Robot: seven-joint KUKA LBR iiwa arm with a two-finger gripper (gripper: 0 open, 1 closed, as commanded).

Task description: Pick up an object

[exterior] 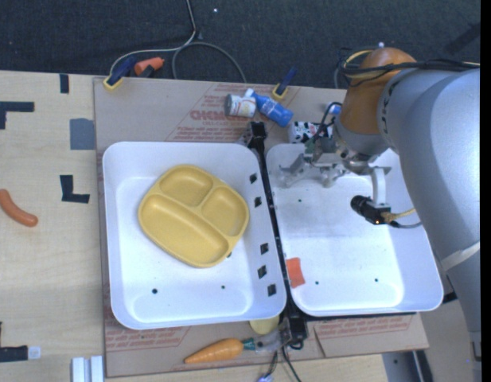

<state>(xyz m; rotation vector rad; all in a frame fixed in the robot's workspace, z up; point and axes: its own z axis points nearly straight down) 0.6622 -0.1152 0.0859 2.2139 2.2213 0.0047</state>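
The carrot (216, 350) lies at the tabletop's near edge, the yellow divided plate (194, 213) sits mid left bin (118, 165), and my tool (313, 165), grip state unclear, hovers over the right bin's (420, 293) far edge, so I am approaching and must next choose a target.

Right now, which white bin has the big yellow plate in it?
The left bin. The yellow divided plate lies in it; the right bin has the gripper over it.
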